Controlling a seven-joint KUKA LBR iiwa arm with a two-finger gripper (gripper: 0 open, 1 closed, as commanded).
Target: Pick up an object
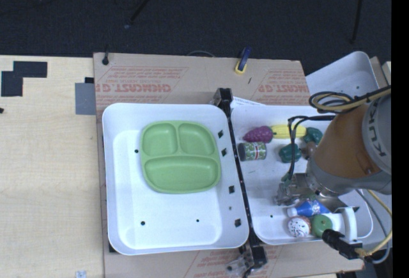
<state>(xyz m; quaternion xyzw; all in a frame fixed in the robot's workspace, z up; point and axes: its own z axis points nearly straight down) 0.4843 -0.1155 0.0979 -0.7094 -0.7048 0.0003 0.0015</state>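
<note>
Because the gripper [291, 193] sits low in the right bin [262, 213] beneath the bulky arm [348, 152], whether it is released, clenched or grasping anything cannot be told.

Camera view, places taken from the gripper. Candidate objects: a blue item [308, 208] just beside it; a white speckled ball [298, 227] and a green piece [321, 224] below; a teal object [289, 153] and a small can [253, 151] above; a purple fruit [258, 135] and a yellow piece [287, 131] beyond those.

Risks, as judged: crowding may cause a glancing grasp or two items caught together; the ball may roll away; the bin wall limits approach.

The green divided plate [180, 156] lies in the left bin [128, 219], well apart.
</note>
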